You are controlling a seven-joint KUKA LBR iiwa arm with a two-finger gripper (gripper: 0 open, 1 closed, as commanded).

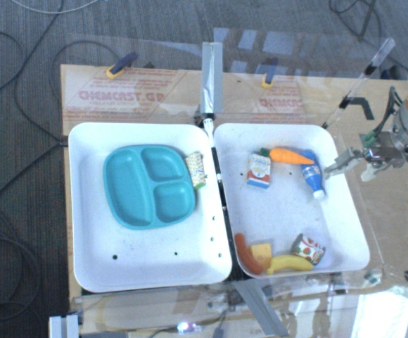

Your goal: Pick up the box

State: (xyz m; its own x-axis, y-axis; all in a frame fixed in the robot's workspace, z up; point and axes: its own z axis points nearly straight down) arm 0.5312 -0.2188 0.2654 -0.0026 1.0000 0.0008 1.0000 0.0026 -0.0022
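The box [259, 170] lies in the right bin [345, 210], toward that bin's upper left, near the divider between the two bins but not touching it. It is a small carton, white with an orange-red top and a blue strip at its lower edge, and it seems to lie flat on one of its broad faces, turned only slightly off square. A carrot [291, 156] lies just beside its upper right corner, close enough that I cannot tell whether the two touch, and a blue bottle [312, 175] sits a little further to the right. The box's left and lower sides look free of neighbours. Judging by its look, it is probably light, thin-walled card: stiff enough to keep its shape under a modest squeeze, but likely to dent if pinched hard, and its printed skin may be a little slick. The best hold is likely across its two long edges, coming straight down, with one finger on the clear left side and the other slipping between box and bottle, staying below the carrot. The hand [373, 155] hangs at the bin's right rim, well apart from the box; whether it is spread or closed I cannot tell, and nothing can be seen held in it.
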